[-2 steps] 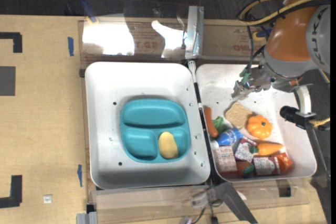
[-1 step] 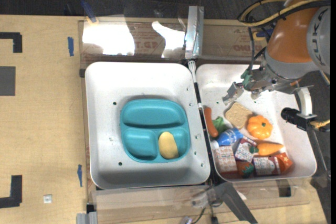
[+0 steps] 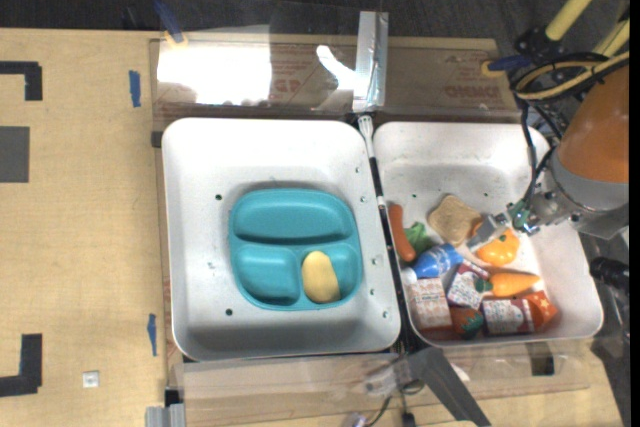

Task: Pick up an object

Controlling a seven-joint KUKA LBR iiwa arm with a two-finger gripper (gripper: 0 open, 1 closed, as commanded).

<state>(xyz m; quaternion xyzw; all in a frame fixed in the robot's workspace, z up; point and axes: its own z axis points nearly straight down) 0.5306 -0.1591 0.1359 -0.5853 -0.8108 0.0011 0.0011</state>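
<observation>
The orange piece (image 3: 497, 248), the likeliest pick, lies in the right bin (image 3: 440, 147), just beside the gripper (image 3: 505, 223), which hangs low over the heap at the bin's right side. Whether the gripper is spread or closed I cannot tell. The toys crowd the near half of that bin: a carrot (image 3: 515, 283), a blue item (image 3: 434, 264) and a tan slice (image 3: 453, 217). The orange piece looks rounded, its long axis unclear; the carrot runs left to right. In the left bin (image 3: 200, 215) a teal tray (image 3: 290, 215) holds a yellow potato (image 3: 320, 276)
</observation>
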